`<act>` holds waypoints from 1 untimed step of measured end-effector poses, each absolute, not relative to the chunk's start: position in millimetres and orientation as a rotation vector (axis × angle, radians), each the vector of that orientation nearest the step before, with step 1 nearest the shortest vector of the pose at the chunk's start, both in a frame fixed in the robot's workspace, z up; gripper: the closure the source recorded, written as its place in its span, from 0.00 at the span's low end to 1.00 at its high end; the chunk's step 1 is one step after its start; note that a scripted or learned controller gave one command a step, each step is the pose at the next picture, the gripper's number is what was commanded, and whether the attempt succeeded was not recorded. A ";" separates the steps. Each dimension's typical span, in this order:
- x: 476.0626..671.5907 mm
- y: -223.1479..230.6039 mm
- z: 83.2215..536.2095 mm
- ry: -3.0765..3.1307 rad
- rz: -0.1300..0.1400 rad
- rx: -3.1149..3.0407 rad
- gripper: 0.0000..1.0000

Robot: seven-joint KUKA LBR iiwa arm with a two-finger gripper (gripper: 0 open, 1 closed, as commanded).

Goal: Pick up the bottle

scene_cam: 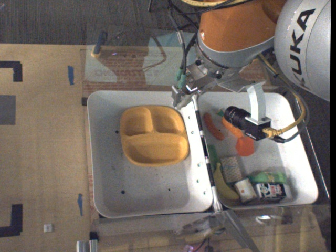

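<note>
Bins (pixel 105 182) smooth white plastic, slight sheen. Tray (pixel 154 135) matt yellow-orange plastic. Table (pixel 42 156) matt, light wood or board look, blue tape bits (pixel 71 75). Arm (pixel 310 30) glossy grey shell, glossy orange band (pixel 236 20). Banana (pixel 224 185) dull yellow skin. Carton (pixel 273 190) printed, looks like card.

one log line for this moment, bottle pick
arm: over right bin | gripper: above divider, far edge | bottle: lying in right bin, near corner, ungrasped | left bin: orange tray

arm: reaching in from right, wrist bent low | end effector (pixel 185 91): pointing down, near frame centre
</note>
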State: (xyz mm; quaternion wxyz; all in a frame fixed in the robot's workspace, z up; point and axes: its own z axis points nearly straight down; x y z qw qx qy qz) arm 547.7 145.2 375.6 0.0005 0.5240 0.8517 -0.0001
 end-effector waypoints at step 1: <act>537.5 176.9 283.2 2.679 -0.002 1.644 1.00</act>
